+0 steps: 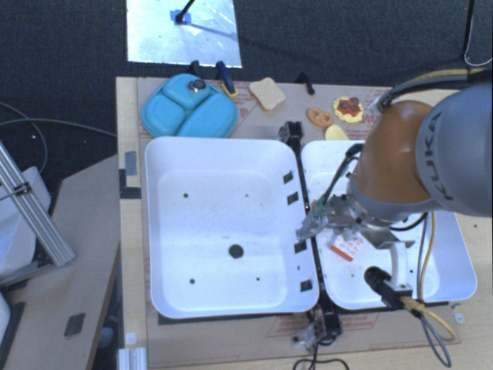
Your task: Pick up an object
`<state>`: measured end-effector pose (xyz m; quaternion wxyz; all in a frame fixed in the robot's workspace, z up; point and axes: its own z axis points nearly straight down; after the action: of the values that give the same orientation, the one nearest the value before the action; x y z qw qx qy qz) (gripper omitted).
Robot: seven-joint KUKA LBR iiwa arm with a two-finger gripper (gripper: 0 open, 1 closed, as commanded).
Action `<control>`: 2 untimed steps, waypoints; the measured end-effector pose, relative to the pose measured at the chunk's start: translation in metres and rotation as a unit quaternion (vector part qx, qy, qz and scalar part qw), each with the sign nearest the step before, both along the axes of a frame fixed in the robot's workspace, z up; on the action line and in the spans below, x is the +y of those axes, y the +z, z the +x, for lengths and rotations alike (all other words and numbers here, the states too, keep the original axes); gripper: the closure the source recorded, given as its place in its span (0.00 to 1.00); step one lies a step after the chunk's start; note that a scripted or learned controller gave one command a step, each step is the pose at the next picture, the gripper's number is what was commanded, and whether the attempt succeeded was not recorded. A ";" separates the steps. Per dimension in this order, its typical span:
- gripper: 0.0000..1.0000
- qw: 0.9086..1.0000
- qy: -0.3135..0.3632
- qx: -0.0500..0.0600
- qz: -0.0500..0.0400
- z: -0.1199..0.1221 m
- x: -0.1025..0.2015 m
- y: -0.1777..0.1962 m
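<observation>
The arm's orange band and grey wrist hang over the right bin (454, 280). My gripper (317, 222) is low at that bin's left side, close to the divider between the two bins. A small white and red object (347, 247) lies on the bin floor just right of and below the gripper, partly under the wrist. No object is visible in the gripper. In the left bin (166, 206) a small dark round object (236, 250) lies near the middle of the floor.
Behind the bins on the bench sit a blue divided dish (189, 108), a toast slice (267, 93), a pretzel (319, 117), a small pizza piece (348, 109) and a pale yellow piece (336, 133). A shiny sheet (182, 20) lies further back. Cables hang at the right bin's front.
</observation>
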<state>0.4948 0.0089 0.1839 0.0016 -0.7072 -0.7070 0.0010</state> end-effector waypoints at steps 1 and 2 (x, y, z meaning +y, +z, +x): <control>0.00 1.000 -0.002 -0.002 -0.001 -0.008 -0.062 0.000; 1.00 1.000 0.001 -0.005 -0.001 -0.006 -0.059 0.011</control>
<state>0.4886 -0.0499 0.1952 -0.0023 -0.7064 -0.7078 -0.0021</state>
